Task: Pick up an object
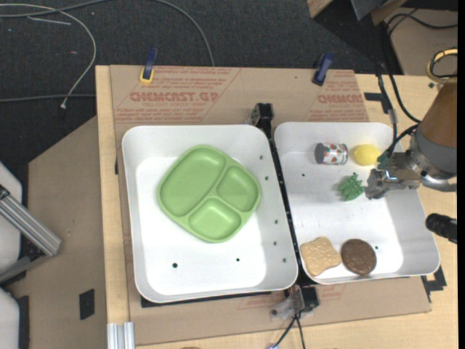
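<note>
Camera view, looking down at a slant on the tabletop with two shallow white bins side by side. Left bin holds a light green divided plate, tilted like a diamond. Right bin holds five small things — a small can lying on its side and a yellow lemon just beside it near the far wall, a green leafy toy toward the middle, and a tan cracker and a brown cookie side by side at the near edge. My arm reaches in from the right; my hand sits low over the right bin, just right of the green leafy toy and below the lemon. Whether it is clenched or released, I cannot tell.
</note>
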`<state>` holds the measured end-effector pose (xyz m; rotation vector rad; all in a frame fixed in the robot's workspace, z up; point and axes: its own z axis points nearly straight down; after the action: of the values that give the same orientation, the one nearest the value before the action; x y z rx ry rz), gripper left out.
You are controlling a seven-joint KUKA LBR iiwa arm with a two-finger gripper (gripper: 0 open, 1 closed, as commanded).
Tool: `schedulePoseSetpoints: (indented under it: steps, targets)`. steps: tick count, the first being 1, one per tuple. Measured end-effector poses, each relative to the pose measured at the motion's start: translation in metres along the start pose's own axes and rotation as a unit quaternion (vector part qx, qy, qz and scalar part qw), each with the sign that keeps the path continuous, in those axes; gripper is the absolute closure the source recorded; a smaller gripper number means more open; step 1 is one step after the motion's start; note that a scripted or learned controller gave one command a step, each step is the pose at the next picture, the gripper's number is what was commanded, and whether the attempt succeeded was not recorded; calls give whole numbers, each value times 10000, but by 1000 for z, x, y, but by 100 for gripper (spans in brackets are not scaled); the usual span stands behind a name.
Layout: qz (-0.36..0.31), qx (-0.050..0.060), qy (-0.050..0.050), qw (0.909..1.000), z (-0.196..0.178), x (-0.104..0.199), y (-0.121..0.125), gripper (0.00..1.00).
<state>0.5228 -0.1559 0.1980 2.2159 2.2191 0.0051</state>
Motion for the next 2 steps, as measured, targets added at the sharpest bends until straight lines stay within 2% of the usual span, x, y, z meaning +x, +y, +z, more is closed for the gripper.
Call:
schedulePoseSetpoints:
  steps: [1, 2]
  targets:
    - [1, 8, 2, 10000, -27, 0, 1, 100]
    - [-21, 44, 27, 10000, -19, 48, 1, 100]
